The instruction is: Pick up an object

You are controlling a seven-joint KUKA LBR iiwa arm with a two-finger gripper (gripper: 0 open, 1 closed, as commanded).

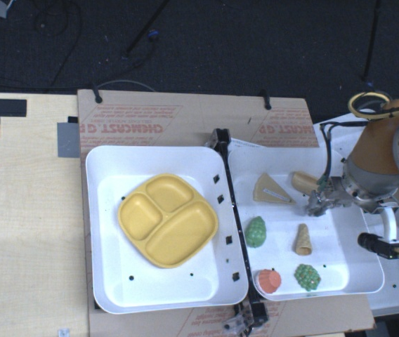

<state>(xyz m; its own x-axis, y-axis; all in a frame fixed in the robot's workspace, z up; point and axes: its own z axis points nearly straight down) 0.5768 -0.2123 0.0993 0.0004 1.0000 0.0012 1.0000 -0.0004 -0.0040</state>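
Observation:
My gripper (317,203) hangs low over the upper right part of the right bin (354,276), reaching in from the right. A tan roll-shaped piece (303,182) lies just up and left of it, close to the tip; whether they touch is unclear. Left of that lies a tan wedge (267,189). A small tan cone (303,239) lies below the gripper, apart from it. Further left sits a green lumpy piece (256,232). Near the bin's front edge are a red-orange round piece (269,281) and a green bumpy piece (307,276).
The left bin (108,272) holds a yellow divided plate (168,220) in its middle. A black divider (231,216) runs between the two bins. Brown cardboard (185,121) lies under the bins, with pale bench to the left.

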